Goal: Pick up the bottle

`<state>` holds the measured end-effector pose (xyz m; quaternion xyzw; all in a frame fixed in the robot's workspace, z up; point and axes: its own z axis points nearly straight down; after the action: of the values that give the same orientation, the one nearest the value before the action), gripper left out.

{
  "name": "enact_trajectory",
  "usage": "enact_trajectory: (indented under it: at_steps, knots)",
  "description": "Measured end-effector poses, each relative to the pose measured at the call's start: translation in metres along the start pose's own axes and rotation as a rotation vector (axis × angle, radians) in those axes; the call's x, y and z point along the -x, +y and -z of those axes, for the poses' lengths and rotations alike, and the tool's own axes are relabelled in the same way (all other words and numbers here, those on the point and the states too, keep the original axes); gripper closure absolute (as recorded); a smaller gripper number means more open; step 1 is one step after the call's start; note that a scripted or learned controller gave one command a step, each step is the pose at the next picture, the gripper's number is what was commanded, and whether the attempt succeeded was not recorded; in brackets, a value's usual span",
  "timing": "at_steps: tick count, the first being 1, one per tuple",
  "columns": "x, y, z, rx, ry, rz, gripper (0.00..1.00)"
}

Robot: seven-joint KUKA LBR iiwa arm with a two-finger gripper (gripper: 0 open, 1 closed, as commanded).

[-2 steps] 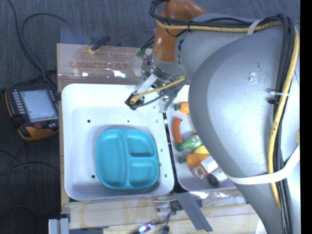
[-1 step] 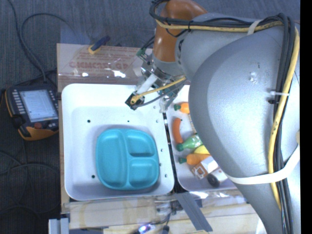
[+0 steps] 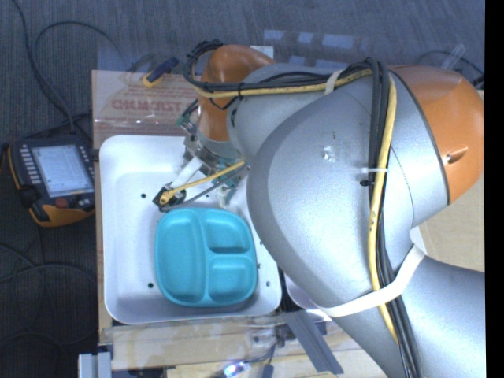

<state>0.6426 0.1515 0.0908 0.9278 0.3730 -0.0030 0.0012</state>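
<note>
We see the gripper (image 3: 206, 164) low over the far part of the left white bin (image 3: 118, 235), hanging under the orange band (image 3: 228, 65) of the arm (image 3: 339, 179). The arm's grey bulk covers most of the gripper's right side, so we cannot tell whether it is open or closed, and we see nothing clearly held.

Bottle: we can't pick it out with confidence. A small pale greenish shape (image 3: 230, 181) sits just beside the gripper on its near-right side, tight against the arm's edge. It looks translucent, but it is too hidden and too blurred for us to say whether it is the bottle, or to read any shape, cap or label.

Around the gripper:
- A yellow cable (image 3: 201, 183) runs from under the gripper out to its near-left and ends in a black-and-yellow tip (image 3: 163, 198) over the bin floor.
- A blue divided plate (image 3: 206, 258) lies flat in the bin on the gripper's near side, close but apart from it. It has one long compartment on the left and two smaller ones on the right.
- Cardboard with red print (image 3: 142, 105) lies beyond the gripper, past the bin's far rim.
- A teach pendant (image 3: 51, 172) sits on the dark floor well to the gripper's left, outside the bin.
</note>
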Motion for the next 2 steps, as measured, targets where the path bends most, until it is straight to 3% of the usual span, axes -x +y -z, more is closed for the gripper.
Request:
enact_trajectory:
  at_steps: [1,2]
  knots:
    - [-0.057,-0.052,-0.003,-0.002,0.0,-0.234,0.0]
    - [-0.003,-0.106,0.087,-0.003,0.001,-0.358,0.0]
